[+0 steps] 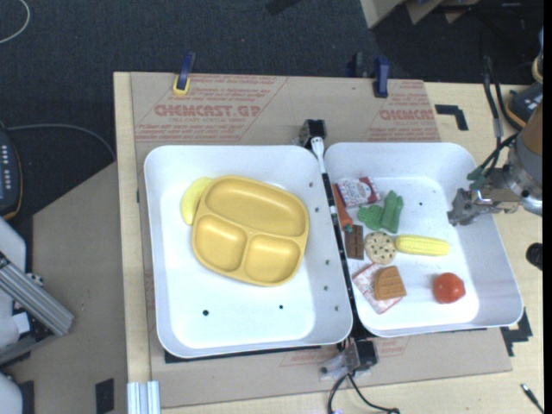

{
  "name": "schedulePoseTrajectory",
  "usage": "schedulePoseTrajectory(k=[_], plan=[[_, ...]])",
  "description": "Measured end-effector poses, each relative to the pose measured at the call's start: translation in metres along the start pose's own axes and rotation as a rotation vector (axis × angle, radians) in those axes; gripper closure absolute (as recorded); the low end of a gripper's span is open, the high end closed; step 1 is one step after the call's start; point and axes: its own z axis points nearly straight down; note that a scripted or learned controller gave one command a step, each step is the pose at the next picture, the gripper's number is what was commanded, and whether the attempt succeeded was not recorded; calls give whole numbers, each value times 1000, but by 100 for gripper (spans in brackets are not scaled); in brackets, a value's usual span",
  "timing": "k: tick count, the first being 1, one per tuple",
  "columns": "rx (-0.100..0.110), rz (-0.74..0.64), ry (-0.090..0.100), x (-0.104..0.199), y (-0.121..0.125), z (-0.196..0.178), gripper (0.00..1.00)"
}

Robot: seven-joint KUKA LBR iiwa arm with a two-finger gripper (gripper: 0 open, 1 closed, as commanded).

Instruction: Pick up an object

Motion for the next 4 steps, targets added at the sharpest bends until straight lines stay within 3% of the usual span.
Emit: schedulePoseTrajectory(k=[3, 4], plan=[[-1, -2, 0, 122, 77, 18, 100], [-2, -2, 1, 163, 92, 8, 100]])
